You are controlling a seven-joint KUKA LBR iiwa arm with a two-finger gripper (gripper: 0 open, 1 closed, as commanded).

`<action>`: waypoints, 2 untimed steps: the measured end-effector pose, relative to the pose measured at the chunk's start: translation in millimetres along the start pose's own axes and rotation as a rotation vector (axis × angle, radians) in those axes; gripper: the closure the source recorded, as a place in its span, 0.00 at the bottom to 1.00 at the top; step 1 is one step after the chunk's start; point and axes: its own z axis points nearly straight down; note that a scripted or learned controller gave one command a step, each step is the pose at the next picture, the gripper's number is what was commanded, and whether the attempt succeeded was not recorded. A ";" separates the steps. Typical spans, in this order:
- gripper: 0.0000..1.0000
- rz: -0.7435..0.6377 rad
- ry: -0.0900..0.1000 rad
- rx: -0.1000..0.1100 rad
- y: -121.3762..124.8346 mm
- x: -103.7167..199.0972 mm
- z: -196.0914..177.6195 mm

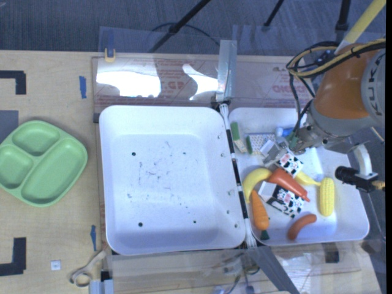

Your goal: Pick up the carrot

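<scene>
hand [288,147] hovers above the carrot [260,209] lining up a grab, can't tell its grip state

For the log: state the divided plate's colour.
Light green; the divided plate shows best in the camera view.

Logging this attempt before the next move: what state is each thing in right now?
Carrot: lying flat in the right bin, against its left wall, ungripped.
Second carrot: resting on the black-and-white toy.
Corn cob: lying flat.
Sausage: lying flat.
Left bin: holds nothing.
Green plate: on the bench, unused.
</scene>
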 end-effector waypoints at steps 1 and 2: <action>0.00 -0.001 0.000 0.000 0.1 0.1 0.0; 0.00 -0.065 0.000 0.000 15.8 -0.2 31.3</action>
